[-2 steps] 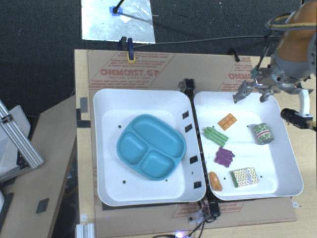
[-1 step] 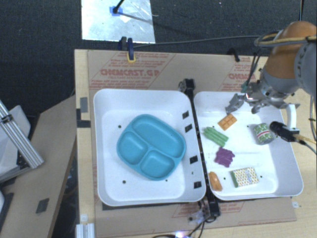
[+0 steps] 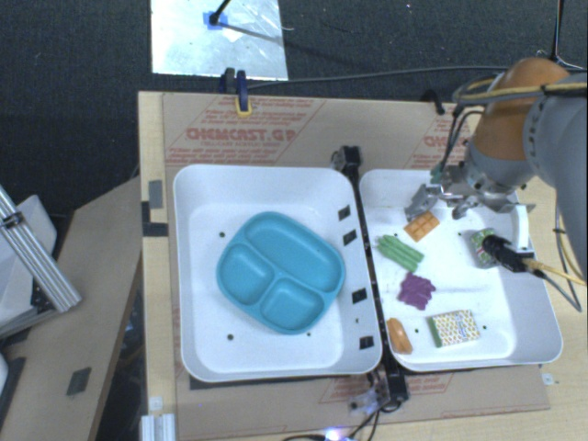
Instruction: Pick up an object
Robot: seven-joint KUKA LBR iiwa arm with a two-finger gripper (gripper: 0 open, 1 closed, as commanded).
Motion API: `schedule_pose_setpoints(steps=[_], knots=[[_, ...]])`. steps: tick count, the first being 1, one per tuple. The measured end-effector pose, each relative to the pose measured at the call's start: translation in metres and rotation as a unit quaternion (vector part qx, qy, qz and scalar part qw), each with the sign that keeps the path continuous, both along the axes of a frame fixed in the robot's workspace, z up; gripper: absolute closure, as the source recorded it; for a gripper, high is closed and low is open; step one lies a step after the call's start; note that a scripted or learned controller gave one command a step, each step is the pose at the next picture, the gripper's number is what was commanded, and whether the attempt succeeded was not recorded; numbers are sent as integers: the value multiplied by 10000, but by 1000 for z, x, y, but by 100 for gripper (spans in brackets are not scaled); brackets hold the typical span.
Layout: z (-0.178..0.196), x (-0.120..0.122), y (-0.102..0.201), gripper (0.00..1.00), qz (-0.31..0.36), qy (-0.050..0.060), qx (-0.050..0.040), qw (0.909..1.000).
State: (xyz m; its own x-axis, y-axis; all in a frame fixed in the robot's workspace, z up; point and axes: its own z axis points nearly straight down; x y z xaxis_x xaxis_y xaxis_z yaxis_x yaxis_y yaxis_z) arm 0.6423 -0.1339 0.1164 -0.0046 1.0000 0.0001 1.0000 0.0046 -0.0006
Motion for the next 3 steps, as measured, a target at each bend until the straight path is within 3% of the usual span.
schedule_pose_setpoints(steps=[1,2,3], knots=[[-33,0,1,0,2,1,-2,10000],[-20,2,0,100,11,-29,-6,10000],[44,1,-5,100,-15,-40,-8,10000]])
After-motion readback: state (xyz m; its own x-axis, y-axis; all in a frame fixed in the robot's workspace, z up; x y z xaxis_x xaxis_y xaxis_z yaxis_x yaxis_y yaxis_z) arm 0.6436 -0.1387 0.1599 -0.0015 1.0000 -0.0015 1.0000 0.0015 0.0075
